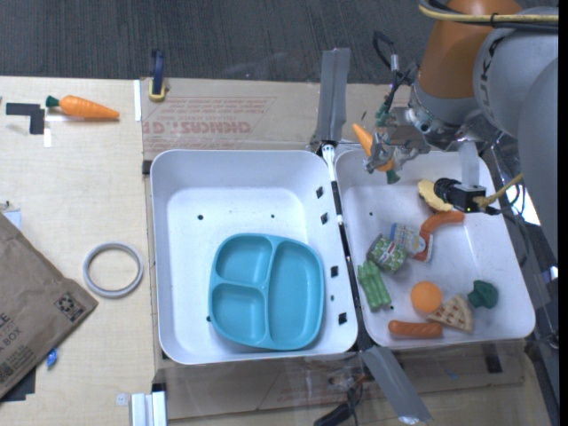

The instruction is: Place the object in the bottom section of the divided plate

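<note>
A light blue divided plate (266, 291) lies in the left white bin (177, 238), with one long section on its right and two smaller ones on its left. My gripper (380, 156) hangs over the back left corner of the right bin (510, 264). It is shut on a small orange carrot-like piece (362, 138) that sticks out up and to the left of the fingers, clear of the bin floor. The plate's sections hold nothing.
The right bin holds several toy foods: a green and white packet (388, 251), green pods (373, 284), an orange ball (426, 296), a pizza slice (454, 312), a sausage (414, 329), a yellow piece (435, 193). A carrot (82, 106), a tape ring (113, 267) and a paper bag (31, 309) lie on the bench at left.
</note>
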